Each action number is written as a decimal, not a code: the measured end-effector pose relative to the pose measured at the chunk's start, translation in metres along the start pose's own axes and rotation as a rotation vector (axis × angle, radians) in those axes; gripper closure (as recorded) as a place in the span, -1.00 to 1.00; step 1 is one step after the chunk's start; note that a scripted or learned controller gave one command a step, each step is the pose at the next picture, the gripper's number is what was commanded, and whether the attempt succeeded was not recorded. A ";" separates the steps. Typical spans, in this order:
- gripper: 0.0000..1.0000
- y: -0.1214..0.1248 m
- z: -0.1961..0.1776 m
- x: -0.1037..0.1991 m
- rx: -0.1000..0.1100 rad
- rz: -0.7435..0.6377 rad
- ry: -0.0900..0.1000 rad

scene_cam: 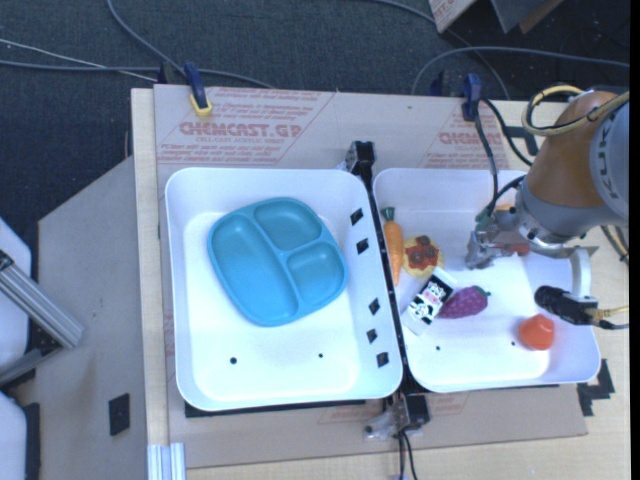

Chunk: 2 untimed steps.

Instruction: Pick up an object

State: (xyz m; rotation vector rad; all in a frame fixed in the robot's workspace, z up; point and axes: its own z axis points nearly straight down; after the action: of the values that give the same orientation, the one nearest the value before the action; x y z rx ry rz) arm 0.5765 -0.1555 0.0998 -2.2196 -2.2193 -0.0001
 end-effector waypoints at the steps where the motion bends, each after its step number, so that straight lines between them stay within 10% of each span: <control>1: 1.00 -0.001 -0.063 0.002 -0.007 -0.001 -0.003; 2: 1.00 0.001 -0.106 0.005 -0.006 -0.002 -0.003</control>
State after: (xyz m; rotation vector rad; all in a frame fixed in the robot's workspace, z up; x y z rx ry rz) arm 0.5773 -0.1510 0.2058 -2.2217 -2.2265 -0.0039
